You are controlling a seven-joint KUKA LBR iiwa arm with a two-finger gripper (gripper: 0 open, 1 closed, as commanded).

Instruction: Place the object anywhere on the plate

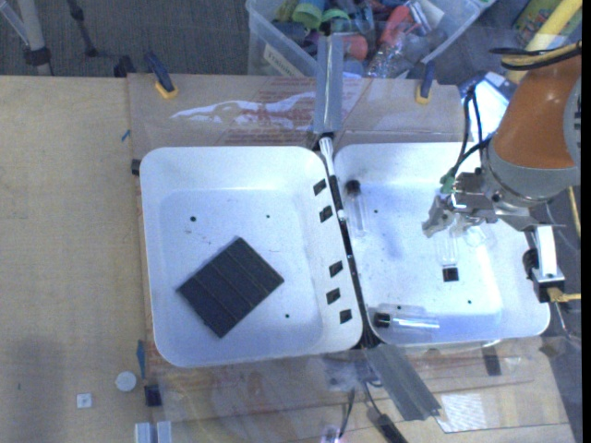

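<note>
1. Near the front edge of the right bin (517, 317) lies a clear, marker-like object (406, 319), well apart from the plate.
2. The dark square plate (231, 285) rests flat in the left bin (157, 247).
3. The object looks light, stiff and slippery; a hold across its middle seems best.
4. Farther back, the pincer (452, 224) hovers over the right bin; whether it is spread cannot be told.

Glossy white plastic bins (231, 169); matt dark plate (230, 285).
</note>
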